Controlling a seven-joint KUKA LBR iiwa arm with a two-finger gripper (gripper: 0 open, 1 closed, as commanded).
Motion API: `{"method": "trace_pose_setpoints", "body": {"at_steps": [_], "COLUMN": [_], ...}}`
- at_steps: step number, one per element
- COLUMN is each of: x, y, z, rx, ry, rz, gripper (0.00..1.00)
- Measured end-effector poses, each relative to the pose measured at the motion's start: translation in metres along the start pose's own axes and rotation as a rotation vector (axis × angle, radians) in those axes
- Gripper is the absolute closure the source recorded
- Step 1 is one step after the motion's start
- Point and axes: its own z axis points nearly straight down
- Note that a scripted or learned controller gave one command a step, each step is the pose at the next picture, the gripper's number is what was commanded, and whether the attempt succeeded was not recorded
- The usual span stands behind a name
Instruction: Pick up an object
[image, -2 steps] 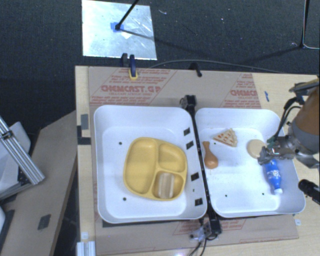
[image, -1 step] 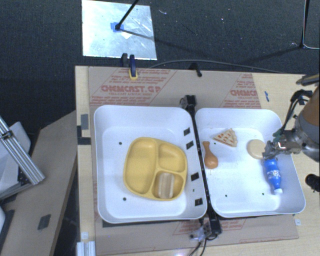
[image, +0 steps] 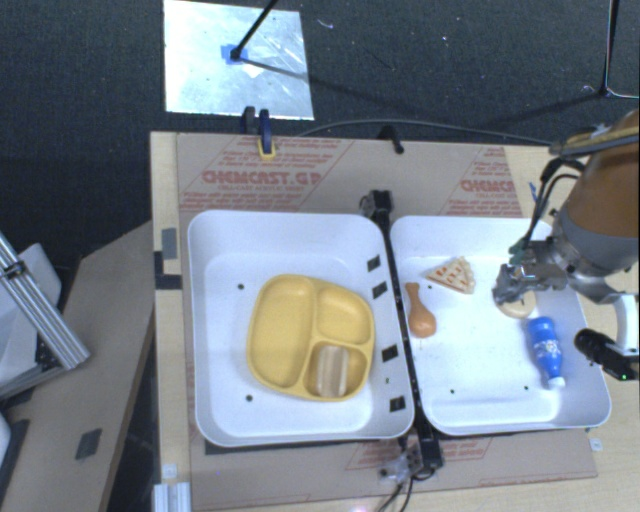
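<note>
1. Grey two-finger gripper (image: 512, 287) low over the right white bin (image: 480, 400), above a pale round object (image: 519, 307); grip state cannot be told.
2. Blue plastic bottle (image: 546, 349) lies nearby.
3. Yellow compartment tray (image: 290, 330) occupies the left bin (image: 215, 400).

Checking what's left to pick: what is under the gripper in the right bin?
A pale round item lies under the gripper. The gripper covers most of it, so what it is can't be told. The blue bottle lies nearby.
</note>
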Motion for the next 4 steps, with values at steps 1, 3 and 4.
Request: {"method": "trace_pose_setpoints", "body": {"at_steps": [1,3,4], "x": [0.053,0.160,0.210], "y": [0.032,0.069,0.093], "z": [-0.002,-0.016,0.003], "rx": [0.000,0.000,0.001], "ry": [0.001,0.002,0.000], "rz": [-0.001,-0.001,0.001], "gripper": [1.00,1.00,1.00]}}
